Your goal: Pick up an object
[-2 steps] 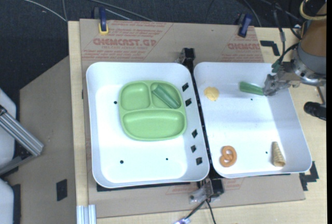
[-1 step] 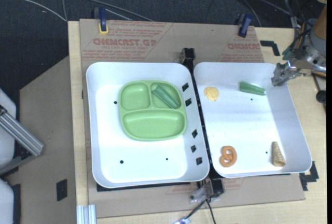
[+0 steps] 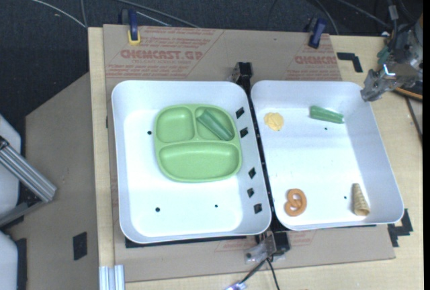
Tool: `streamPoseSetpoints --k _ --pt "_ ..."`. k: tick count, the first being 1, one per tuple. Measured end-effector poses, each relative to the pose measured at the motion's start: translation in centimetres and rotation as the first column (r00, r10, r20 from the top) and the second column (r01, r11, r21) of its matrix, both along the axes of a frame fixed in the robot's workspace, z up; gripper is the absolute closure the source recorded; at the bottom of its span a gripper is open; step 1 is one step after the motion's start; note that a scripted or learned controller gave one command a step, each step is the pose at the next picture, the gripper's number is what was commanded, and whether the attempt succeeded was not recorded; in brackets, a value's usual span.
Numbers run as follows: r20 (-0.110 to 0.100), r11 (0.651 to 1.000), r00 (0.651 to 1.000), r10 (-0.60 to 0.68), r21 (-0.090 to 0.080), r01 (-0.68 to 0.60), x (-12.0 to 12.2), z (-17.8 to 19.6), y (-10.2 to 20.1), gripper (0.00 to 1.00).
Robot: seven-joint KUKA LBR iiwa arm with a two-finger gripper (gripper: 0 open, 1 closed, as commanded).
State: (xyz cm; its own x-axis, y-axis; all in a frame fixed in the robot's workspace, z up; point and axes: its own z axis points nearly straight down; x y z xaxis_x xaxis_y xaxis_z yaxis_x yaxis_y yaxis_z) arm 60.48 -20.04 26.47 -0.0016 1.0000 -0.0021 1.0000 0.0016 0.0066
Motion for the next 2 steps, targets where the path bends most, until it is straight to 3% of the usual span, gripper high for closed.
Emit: streamPoseSetpoints --k 2 --pt "-0.005 1.000 1.000 0.005 0.004 -0.005 1.8 -0.9 10.5 1.00"
